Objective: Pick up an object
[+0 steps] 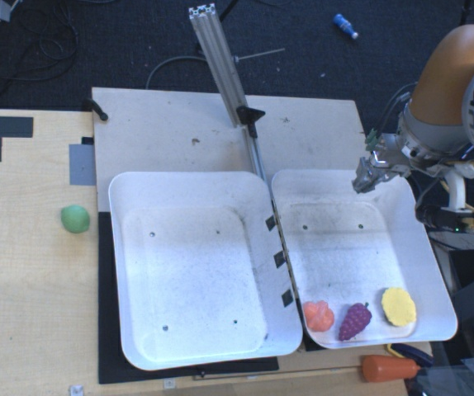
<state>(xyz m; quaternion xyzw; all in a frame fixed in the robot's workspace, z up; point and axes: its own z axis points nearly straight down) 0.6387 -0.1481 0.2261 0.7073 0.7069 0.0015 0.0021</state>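
Note:
Three toy foods lie along the front edge of the right bin: an orange-pink lump, a purple bunch of grapes and a yellow round piece. My gripper hangs over the bin's far right corner, well behind these objects. Nothing shows between its tips.
The left bin sits beside the right one, with a metal rail slanting down toward the divide. A green ball rests on the wooden bench at left. An orange object lies outside the right bin's front edge.

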